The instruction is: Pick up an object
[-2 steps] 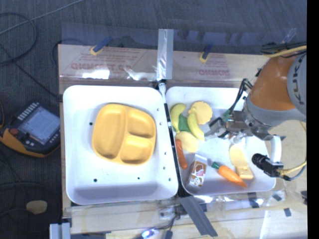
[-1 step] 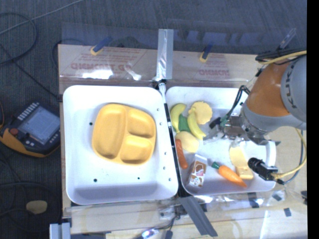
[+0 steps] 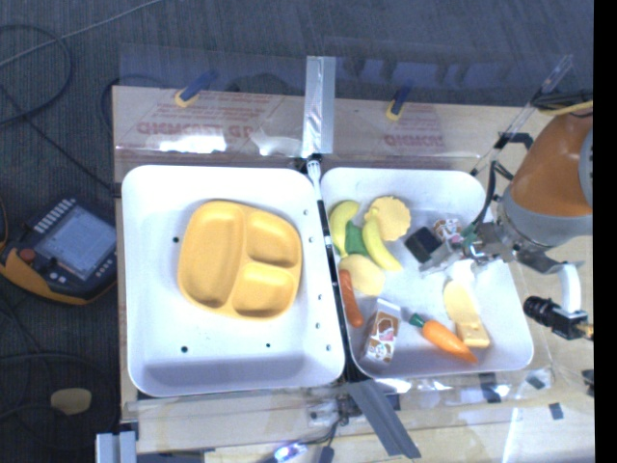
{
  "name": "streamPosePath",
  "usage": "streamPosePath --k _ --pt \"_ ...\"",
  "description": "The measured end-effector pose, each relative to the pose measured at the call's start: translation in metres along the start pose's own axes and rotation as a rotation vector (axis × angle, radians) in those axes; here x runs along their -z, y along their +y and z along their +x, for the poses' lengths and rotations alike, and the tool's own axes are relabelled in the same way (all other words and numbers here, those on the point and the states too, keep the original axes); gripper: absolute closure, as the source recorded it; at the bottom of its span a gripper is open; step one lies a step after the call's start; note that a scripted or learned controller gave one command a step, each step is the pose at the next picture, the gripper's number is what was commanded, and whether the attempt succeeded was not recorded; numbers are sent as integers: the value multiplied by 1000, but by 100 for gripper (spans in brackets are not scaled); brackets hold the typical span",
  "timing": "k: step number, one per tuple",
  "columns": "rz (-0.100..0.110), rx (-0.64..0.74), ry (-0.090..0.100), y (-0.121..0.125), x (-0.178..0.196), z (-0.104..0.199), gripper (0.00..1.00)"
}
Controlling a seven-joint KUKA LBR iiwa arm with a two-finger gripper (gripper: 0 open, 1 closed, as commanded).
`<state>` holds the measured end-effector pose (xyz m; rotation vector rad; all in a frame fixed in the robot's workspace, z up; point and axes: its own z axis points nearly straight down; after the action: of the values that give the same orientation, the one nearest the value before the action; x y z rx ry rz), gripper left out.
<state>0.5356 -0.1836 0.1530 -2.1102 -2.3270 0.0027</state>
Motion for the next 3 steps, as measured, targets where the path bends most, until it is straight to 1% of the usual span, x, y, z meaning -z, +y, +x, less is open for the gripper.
streamPosePath --k 1,2,3 --pt "2 -188 1 -51 -40 13 0" --pt "-12 -268 -2 41 -63 53 0" --pt "12 -40 -3 115 -64 56 0"
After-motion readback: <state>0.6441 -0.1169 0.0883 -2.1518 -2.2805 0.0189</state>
